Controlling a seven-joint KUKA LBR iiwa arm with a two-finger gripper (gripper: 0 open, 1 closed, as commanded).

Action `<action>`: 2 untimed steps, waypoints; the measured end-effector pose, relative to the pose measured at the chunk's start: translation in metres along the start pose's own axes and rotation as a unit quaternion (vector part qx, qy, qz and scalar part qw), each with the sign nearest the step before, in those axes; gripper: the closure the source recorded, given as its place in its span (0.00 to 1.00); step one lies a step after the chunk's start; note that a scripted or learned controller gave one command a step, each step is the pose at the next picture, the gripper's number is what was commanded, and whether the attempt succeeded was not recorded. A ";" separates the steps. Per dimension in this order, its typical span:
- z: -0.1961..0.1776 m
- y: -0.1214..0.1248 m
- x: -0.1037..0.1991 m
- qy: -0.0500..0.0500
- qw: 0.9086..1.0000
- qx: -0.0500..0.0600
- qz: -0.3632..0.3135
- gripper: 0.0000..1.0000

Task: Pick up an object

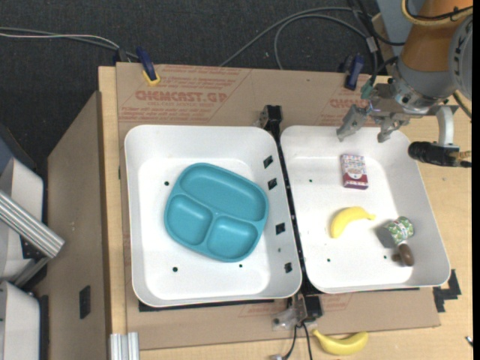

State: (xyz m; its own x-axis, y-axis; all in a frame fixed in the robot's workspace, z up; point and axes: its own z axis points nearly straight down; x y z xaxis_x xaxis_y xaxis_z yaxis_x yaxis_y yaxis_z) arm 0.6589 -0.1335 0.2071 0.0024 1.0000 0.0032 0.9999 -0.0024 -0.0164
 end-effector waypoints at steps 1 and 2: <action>-0.010 0.003 0.001 -0.001 1.000 -0.008 -0.002 0.00; 0.033 0.002 0.003 -0.001 1.000 -0.006 -0.002 0.00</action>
State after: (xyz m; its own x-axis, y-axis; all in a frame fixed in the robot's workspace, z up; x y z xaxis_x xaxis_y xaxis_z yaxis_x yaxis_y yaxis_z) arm 0.6599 -0.1300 0.1745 -0.0008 1.0000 0.0014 1.0000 0.0008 -0.0054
